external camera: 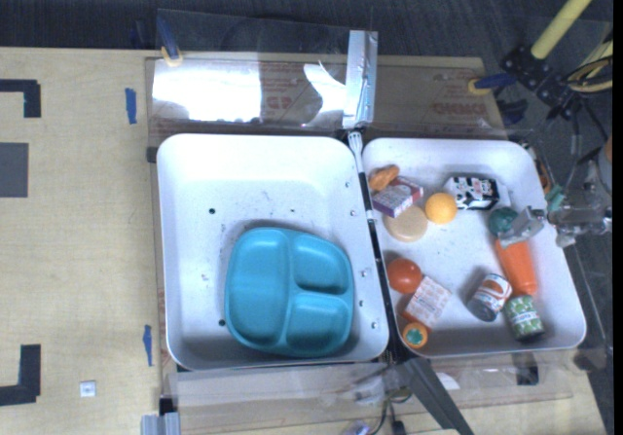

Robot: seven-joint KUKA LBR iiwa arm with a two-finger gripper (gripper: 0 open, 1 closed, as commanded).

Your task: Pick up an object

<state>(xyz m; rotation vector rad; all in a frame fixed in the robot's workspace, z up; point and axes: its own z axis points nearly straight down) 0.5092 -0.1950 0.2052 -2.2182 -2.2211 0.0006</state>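
The right bin [467, 153] holds several small toy food items. An orange carrot with a teal top [519, 266] lies near its right wall. Below the carrot are a small tin can [490, 296] and a green jar [525, 317]. A red tomato [404, 274] and a white packet [427, 301] sit at the lower left, with a small orange-rimmed round piece [416, 335] under them. Further up are a yellow-orange ball [441, 208], a tan disc [407, 225], a purple-and-white box [395, 198], an orange piece [384, 176] and a black-and-white carton [473, 192].
The left bin [253, 170] holds a blue divided plate [289, 292]. A clear sheet and a metal strip [360, 78] stand behind the bins. A yellow pole and cables [569, 15] are at the upper right. A grey metal fitting [576, 217] sits against the right bin's right rim.
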